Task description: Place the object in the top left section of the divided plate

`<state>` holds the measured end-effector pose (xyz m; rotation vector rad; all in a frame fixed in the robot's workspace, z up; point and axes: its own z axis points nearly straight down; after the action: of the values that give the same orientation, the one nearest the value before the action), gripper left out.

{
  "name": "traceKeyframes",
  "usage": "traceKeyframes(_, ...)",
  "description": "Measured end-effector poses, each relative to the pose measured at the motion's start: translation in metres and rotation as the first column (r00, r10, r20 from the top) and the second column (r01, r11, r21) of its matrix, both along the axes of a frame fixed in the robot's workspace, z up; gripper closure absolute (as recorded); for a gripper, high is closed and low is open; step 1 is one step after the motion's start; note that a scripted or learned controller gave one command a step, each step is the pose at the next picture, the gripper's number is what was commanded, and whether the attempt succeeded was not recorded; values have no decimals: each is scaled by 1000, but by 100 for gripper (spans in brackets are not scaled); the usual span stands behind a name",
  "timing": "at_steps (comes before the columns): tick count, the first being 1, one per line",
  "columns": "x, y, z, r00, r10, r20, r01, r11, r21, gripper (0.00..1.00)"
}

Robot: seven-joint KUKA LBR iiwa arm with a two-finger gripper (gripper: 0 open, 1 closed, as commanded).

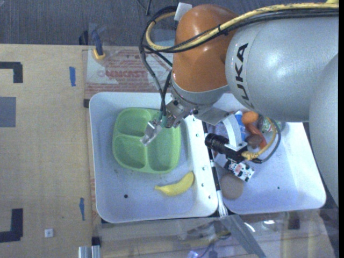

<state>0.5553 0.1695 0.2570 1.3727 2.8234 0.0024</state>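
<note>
A yellow banana (176, 185) lies flat on the floor of the left bin (102, 160), curved like a shallow smile. It is just beside the lower right edge of the plate (129, 144) and not on it. It looks whole and unpeeled, plain yellow.

The plate is light green, rounded, with raised ridges splitting it into sections. It sits in the upper middle of the left bin. From my remote seat I see the claw (150, 135) hanging over the middle of the plate, about where the ridges meet. I cannot tell whether the claw is open or closed, or whether it grips anything.

The arm (279, 52) comes in from the right, grey with a big orange band, and it covers much of the right bin (301, 192). In that bin I can make out an orange round thing (249, 117) near the top, a red thing (258, 142) just below it, and a flat brown disc (232, 187) near the dividing wall. The rest there is too hidden to name.

Both bins are white and shallow, side by side on a pale wooden bench (43, 144) marked with black corner marks and bits of blue tape. A card with faded red print (123, 71) lies above the left bin. Grey floor (64, 9) runs along the top
</note>
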Motion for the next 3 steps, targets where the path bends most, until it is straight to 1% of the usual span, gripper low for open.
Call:
traceKeyframes(1, -58, -3, -110, 990, 138, -2, -138, 990, 1, 0)
traceKeyframes(2, -56, -6, -100, 992, 130, 1, -130, 992, 2, 100)
traceKeyframes(3, -75, -48, -44, 978, -210, -1, 210, 978, 0, 100)
